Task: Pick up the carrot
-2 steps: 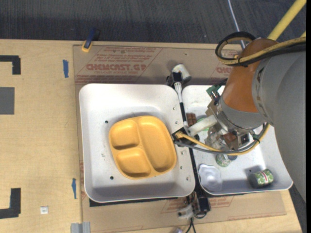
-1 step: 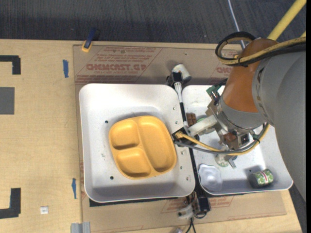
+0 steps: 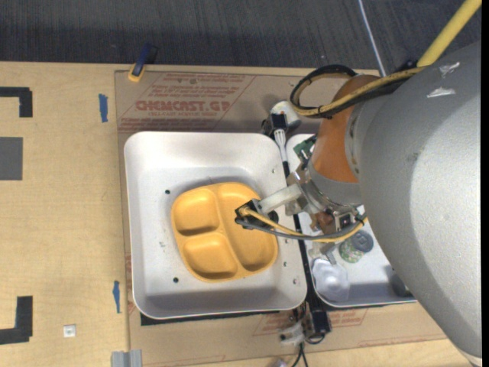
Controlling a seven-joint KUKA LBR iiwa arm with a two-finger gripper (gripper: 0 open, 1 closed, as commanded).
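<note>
**Gripper (image 3: 327,219) hangs at seam between two bins**

It sits over the left edge of the right bin (image 3: 365,295), its hold masked from this angle; wide or narrow cannot be told. Just beside it, a yellow three-compartment plate (image 3: 205,234) lies flat in the left bin (image 3: 153,170). Where the carrot lies cannot be told.

A KUKA iiwa arm (image 3: 428,167) at the bench wears a smooth, rounded shell of light grey that shines softly under the room lights. An orange band (image 3: 336,140) rings it just above the wrist. A thick yellow cable (image 3: 451,27) runs along the casing at the upper right, and a thin black cable (image 3: 309,76) arcs beside the band.
</note>
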